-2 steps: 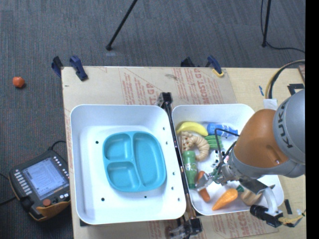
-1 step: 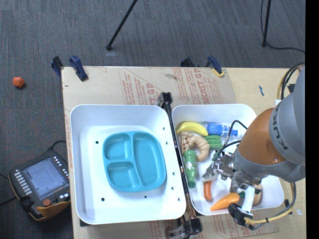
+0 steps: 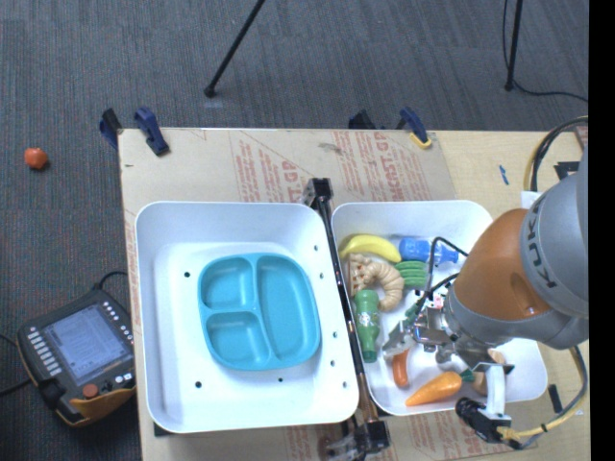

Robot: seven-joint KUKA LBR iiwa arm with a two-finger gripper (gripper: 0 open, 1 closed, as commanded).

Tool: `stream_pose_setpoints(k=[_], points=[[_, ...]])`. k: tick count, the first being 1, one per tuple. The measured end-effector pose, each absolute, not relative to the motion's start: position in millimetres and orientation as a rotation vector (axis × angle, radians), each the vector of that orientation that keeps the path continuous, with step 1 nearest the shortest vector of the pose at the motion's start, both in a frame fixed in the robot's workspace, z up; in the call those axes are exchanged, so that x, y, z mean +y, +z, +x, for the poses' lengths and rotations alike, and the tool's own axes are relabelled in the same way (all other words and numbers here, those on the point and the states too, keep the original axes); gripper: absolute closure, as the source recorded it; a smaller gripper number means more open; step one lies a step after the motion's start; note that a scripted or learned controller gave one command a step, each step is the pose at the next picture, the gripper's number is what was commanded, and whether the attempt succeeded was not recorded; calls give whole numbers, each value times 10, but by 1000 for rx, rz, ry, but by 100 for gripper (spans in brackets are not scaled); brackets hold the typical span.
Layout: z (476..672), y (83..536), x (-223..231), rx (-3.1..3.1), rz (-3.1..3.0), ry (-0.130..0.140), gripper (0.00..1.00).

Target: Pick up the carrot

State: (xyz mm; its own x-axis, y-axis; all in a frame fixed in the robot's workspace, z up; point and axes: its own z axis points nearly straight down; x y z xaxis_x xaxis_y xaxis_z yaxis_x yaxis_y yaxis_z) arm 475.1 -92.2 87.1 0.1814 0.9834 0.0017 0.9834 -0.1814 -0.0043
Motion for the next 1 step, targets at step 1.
stream_pose_setpoints(k=[1], points=[[4748, 964, -926, -2002, -2412, 3, 100]])
